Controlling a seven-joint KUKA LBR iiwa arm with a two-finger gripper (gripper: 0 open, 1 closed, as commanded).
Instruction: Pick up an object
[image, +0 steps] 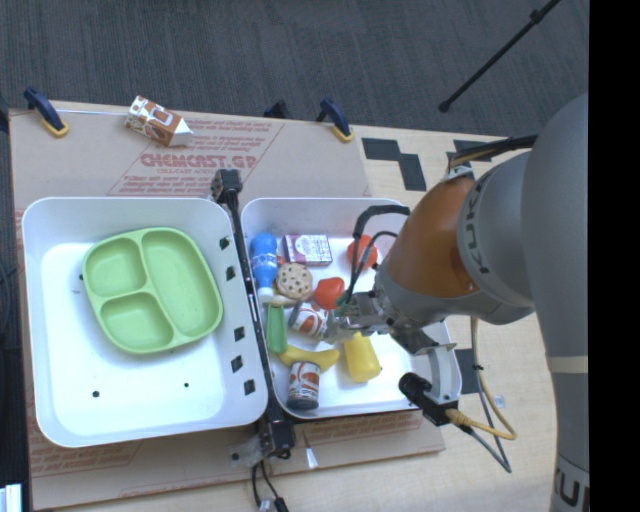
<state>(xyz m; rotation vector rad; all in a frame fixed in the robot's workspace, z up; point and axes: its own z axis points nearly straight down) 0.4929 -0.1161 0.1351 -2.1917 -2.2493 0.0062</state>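
The toys (310, 320) are piled together in the right bin (300, 212), so one can be picked from a heap. A yellow bottle (360, 358), a banana (312, 356), a small can (303, 384) and a cookie (292, 281) are seen there. The gripper (350, 318) is held low over the middle of the pile, near a red and white can (308, 321). Whether it is open or closed cannot be told. The green plate (152, 290) is kept alone in the left bin (60, 400).
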